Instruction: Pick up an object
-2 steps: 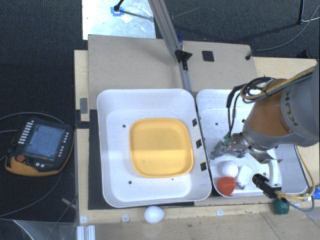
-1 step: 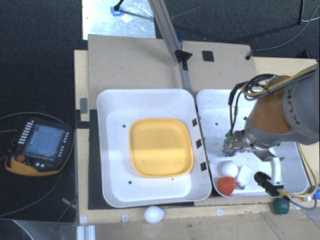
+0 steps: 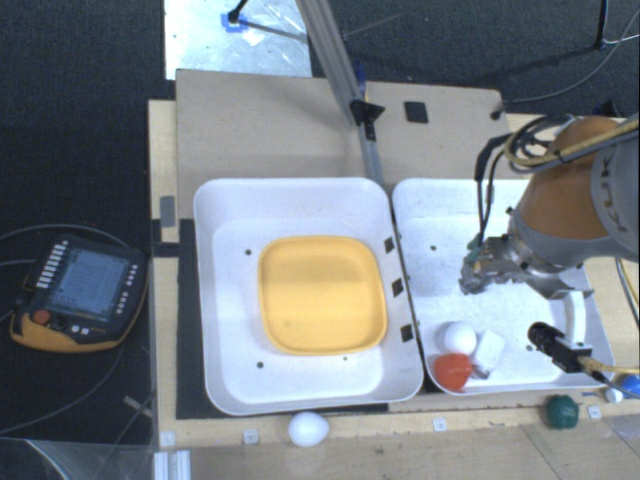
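A white egg-shaped object (image 3: 308, 429) lies on the bench's near edge, outside the 2 bins, with a dark green ball (image 3: 562, 411) farther right. The left bin (image 3: 225, 268) holds a yellow square plate (image 3: 322, 294). In the right bin's (image 3: 435, 238) near left corner sit a white ball (image 3: 460, 338), a red ball (image 3: 453, 371) and a small white block (image 3: 489, 350), close together. The gripper (image 3: 478, 270) hangs over that bin's middle, far of them; how its claw stands cannot be told. No writing is legible, even on the teach pendant (image 3: 82, 293) at left.
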Tool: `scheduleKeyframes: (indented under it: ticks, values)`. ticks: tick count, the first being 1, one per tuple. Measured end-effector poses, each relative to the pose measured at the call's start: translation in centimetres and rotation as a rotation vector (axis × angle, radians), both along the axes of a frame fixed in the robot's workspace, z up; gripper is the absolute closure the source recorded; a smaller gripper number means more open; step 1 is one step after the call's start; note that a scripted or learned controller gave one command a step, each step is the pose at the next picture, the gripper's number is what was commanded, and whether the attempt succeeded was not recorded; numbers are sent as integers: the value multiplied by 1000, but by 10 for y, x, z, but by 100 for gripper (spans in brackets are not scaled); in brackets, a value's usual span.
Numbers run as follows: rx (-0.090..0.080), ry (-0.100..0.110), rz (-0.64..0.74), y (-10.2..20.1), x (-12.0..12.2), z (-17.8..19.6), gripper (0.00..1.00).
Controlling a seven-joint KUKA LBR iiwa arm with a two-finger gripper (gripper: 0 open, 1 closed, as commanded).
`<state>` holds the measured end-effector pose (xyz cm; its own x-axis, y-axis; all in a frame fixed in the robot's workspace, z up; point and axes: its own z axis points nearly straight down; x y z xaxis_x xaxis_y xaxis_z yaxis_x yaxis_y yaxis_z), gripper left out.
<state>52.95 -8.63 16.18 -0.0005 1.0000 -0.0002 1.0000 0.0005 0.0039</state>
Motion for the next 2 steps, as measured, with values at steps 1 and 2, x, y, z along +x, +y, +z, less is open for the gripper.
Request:
scheduleKeyframes:
  ticks: [1,2]
  values:
    - [0,-1,0,0,1,52,100]
    - [1,3,4,50,20,45,100]
